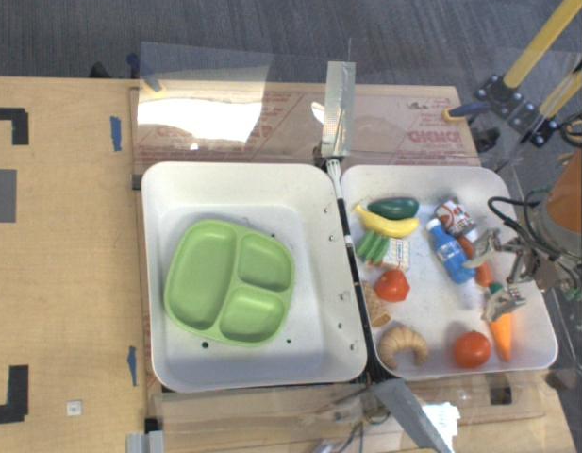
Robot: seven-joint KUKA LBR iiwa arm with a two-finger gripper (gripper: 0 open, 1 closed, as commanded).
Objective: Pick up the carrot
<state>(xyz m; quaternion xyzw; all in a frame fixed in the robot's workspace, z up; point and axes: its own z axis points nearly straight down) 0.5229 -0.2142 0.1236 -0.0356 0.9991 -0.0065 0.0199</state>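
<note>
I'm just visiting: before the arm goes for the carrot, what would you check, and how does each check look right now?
1. Carrot in plain sight, in the right bin near its right wall: ok.
2. Gripper close above the carrot's top end: ok.
3. Gripper open enough to take it: cannot tell.
4. Carrot already held: not ok, nothing shows it between the fingers.
5. Room around the carrot: not ok, a tomato lies right beside it and the wall is near.
6. Green plate in the left bin out of the way: ok.
</note>
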